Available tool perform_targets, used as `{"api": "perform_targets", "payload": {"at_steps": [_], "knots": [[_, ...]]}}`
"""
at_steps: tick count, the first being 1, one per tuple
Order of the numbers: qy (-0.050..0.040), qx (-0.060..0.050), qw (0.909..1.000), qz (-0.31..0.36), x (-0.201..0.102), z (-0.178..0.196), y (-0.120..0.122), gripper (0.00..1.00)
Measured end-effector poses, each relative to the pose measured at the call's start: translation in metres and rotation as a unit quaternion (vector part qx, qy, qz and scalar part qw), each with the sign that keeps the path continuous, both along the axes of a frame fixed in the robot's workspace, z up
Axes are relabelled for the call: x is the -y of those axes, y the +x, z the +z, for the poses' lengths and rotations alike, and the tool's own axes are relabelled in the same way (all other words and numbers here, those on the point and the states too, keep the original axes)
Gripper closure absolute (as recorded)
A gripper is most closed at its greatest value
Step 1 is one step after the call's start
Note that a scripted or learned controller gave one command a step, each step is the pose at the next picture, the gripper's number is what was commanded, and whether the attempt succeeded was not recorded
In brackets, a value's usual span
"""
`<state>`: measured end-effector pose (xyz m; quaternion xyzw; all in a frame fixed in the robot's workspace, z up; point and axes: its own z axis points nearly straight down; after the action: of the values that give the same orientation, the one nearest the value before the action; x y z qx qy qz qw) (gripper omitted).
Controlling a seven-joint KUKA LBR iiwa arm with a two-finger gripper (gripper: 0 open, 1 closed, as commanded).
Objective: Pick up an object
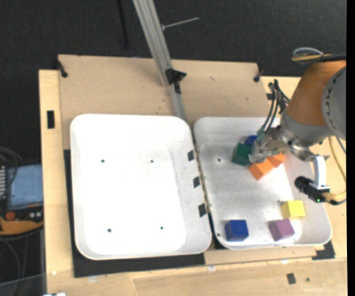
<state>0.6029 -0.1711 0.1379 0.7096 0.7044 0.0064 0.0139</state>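
Grey arm (336, 106), orange band (308, 94), dark cables (276, 100)

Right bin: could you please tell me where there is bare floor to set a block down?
In the right bin, its left half is bare, from the green block down to the blue cube. Crowded: around the tool with the orange block, and the lower right with yellow cube and purple cube.

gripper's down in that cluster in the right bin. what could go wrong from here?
1. The gripper sits over a tight cluster: green block, orange block and a blue block touch or nearly touch, so it may nudge or catch two.
2. The cluster hides the fingertips, so a grasp can't be confirmed.
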Motion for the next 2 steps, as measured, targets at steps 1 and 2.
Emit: {"api": "perform_targets", "payload": {"at_steps": [1, 2], "knots": [[0.0039, -0.010, 0.9999, 0.005, 0.001, 0.064, 0.006, 1.00], [0.0040, -0.011, 0.9999, 0.006, 0.003, 0.118, 0.007, 1.00]]}}
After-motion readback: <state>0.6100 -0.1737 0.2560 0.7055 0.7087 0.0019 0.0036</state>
